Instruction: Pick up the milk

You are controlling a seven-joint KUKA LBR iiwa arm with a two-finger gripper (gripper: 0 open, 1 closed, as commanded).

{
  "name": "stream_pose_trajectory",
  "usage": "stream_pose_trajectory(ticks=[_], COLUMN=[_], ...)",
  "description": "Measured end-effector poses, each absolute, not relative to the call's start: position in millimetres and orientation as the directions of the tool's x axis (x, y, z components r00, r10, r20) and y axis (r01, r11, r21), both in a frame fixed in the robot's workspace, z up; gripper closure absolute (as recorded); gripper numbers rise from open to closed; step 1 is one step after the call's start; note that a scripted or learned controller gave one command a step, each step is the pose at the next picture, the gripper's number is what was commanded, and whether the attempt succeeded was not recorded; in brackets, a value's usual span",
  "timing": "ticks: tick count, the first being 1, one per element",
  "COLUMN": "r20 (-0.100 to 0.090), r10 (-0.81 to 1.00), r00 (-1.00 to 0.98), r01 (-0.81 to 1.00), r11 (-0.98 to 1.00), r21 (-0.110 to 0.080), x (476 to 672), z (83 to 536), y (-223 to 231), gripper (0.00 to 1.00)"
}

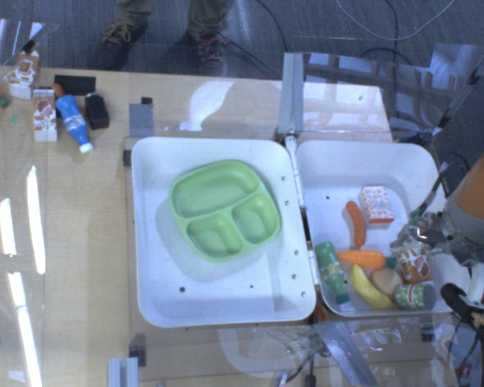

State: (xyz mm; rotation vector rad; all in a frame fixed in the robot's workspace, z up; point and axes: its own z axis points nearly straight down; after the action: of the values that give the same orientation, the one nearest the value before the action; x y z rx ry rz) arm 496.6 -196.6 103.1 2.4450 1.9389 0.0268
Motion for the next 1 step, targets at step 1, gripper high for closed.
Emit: stream_pose_trajectory(ticks=[1], r20=[0.001], r10=[0.917], r00=[0.398], r01=[0.917], r11=[-0.398], r21=[0.004], x=[488.3], z=[185.4], y=[-152.1], gripper=[1.00])
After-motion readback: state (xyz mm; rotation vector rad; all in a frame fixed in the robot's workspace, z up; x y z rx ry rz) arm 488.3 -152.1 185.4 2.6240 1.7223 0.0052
